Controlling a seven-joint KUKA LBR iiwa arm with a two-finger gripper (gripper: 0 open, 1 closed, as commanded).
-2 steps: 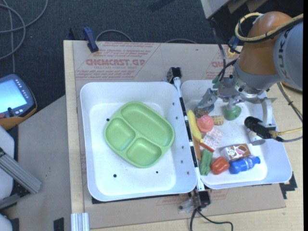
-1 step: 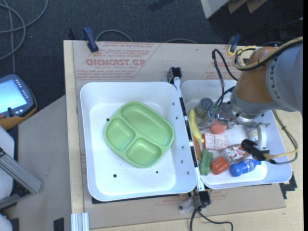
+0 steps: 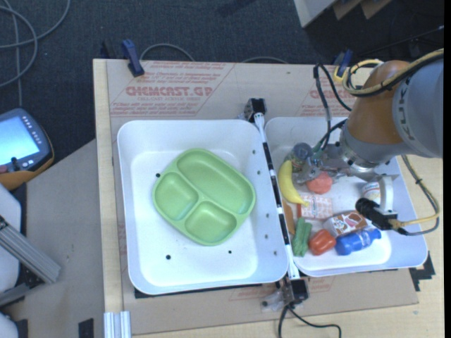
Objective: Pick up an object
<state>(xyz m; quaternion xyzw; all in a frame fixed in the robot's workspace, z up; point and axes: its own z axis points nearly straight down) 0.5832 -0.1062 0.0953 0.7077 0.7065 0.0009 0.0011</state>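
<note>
Arm over the right bin [image 3: 402,255].
Board [image 3: 169,90] reads "CHEMCAST GP"; gripper [image 3: 313,166] state cannot be told.

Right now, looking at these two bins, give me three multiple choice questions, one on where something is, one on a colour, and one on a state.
1. Where does the green divided tray lie?
A. In the left bin
B. In the right bin
C. On the bench outside both bins

2. What colour is the small bottle near the right bin's front edge?
A. Yellow
B. Blue
C. Pink

3. How does the banana lie?
A. Inside the green tray
B. Lifted clear above the bins
C. Resting in the right bin by the divider between the bins

Answers: 1 A, the tray sits mid-floor in the left bin. 2 B, its body is blue. 3 C, it lies along the right bin's left wall.
</note>
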